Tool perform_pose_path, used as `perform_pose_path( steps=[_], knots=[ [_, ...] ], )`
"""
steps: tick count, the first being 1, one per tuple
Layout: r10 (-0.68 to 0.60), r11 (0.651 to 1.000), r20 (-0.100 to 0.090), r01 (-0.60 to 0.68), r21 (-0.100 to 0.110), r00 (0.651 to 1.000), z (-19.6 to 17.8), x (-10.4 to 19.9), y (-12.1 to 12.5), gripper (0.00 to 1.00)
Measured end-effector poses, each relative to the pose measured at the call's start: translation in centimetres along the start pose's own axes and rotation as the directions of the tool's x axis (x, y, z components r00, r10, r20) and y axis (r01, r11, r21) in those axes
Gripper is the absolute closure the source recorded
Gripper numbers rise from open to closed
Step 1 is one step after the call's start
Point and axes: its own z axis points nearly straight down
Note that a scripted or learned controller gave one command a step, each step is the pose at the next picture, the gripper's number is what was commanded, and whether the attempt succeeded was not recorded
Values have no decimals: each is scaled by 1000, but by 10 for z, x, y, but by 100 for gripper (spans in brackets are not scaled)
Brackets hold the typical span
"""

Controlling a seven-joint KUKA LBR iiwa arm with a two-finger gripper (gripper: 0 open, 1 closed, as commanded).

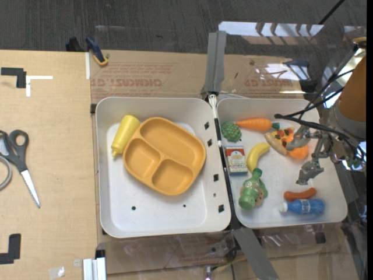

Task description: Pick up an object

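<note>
A pale wood desk (52, 156) fills the left side, with scissors (20, 162) lying near its left edge and black marks by them. Dark grey carpet (145, 10) runs across the top. Brown cardboard (151, 77) lies beneath two white bins (108, 214).

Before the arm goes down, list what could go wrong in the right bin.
1. The hand hangs among close items: it may bump the pizza slice or the red sausage instead of gripping one.
2. The blue bottle lies on its side and might roll away.
3. The banana touches the small carton, so grabbing either could drag both.
</note>
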Motion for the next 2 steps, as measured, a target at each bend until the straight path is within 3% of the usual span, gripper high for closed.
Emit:
perform_pose_path(
  steps=[1,2],
  knots=[
    [130,991,3,-130,-1,991,102,35,-31,0],
    [50,999,20,-50,-1,999,98,41,-28,0]
  ],
)
